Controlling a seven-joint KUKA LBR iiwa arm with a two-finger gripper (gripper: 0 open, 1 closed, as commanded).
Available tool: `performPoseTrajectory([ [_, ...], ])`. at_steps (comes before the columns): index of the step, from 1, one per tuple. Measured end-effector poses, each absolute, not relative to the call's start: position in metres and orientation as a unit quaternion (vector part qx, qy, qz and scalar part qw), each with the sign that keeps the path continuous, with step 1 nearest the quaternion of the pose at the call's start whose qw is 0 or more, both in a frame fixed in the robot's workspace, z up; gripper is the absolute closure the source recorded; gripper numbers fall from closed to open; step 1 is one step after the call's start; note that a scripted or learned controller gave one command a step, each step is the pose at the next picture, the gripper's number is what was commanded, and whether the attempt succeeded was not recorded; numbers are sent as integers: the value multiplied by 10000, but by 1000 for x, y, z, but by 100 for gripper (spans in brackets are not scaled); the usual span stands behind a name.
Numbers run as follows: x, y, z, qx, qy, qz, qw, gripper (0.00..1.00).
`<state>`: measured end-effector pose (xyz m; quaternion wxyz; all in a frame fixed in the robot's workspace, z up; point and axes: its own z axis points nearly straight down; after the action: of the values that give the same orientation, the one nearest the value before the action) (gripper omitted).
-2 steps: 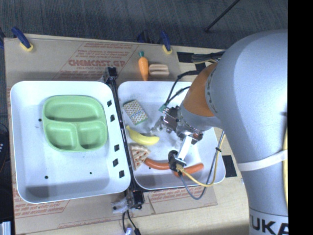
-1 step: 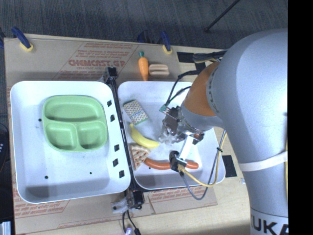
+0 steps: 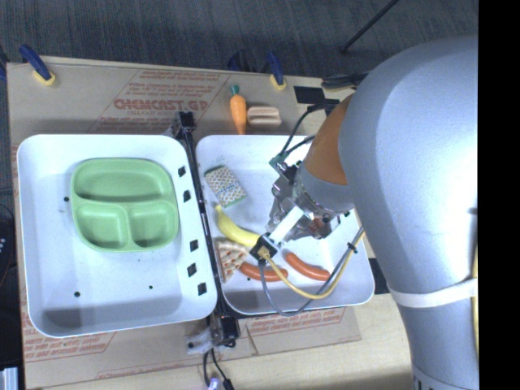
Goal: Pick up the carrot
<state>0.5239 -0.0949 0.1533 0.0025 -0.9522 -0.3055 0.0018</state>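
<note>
Carrot not picked yet; the whole grasp is left to do.
Carrot [image 3: 236,112] lies on the bench [image 3: 146,96] outside both bins, just past the right bin's [image 3: 357,295] far rim, beside a beige block [image 3: 264,117]. Gripper [image 3: 286,210] hangs low over the right bin near the banana [image 3: 234,231] and two orange-red sausages [image 3: 307,267], well apart from the carrot. The arm's bulk covers the gripper tip: can't tell open or closed, and nothing visibly held.
</note>
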Motion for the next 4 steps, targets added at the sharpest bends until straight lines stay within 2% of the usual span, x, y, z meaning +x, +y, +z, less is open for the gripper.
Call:
performPoseTrajectory([
  [1,519,-103,284,-9888,-1492,14,18,100],
  [2,499,-93,354,-9876,-1570,9,17,100],
  [3,502,-175,329,-9936,-1125,28,24,100],
  [4,498,-210,94,-9947,-1025,24,30,100],
])
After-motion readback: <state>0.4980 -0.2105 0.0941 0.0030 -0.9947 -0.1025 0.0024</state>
